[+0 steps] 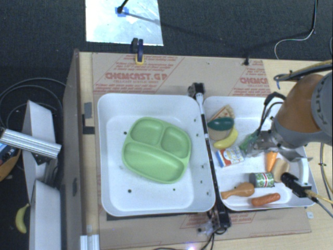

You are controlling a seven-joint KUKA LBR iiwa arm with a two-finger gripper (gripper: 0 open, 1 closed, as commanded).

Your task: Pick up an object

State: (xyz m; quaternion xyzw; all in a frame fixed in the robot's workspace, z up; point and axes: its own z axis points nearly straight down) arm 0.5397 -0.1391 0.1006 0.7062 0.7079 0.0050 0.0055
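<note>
Carrot (270,160) — just right of claw (253,144), right bin (244,204).

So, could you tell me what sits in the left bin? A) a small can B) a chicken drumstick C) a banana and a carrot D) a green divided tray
D: the green divided tray lies alone in the left bin.

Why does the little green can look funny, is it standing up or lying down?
Lying down. The can rests on its side in the right bin, its round ends facing sideways, between the chicken leg and carrot.
</note>
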